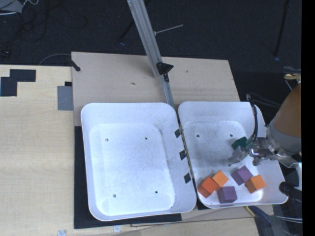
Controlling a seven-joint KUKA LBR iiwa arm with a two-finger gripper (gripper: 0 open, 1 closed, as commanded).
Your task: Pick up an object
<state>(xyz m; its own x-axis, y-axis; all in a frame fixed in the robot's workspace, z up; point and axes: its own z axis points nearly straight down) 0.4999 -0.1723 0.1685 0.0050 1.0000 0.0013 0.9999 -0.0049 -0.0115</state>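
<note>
Surface first: pale board under two white bins, left bin and right bin, set side by side with their inner rims touching. My arm comes in over the right bin's far right rim. In that bin the blocks sit bunched at the near end: two purple blocks, one higher and one by the near rim, and three orange ones, a touching pair at and and a single at the right. A small green piece lies apart, up toward the bin's middle.

My fingers hang low over the bin floor, just below the green piece and just above the upper purple block. Whether they are apart or together I cannot tell; nothing I can make out sits between them.

I judge this to be the approach, with no grasp made. To do it well I should choose one target and centre on it before closing. The green piece looks easiest, since it stands clear of neighbours. The upper purple block is about as near, but the orange blocks crowd it, so a finger could land on one and skid off.
</note>
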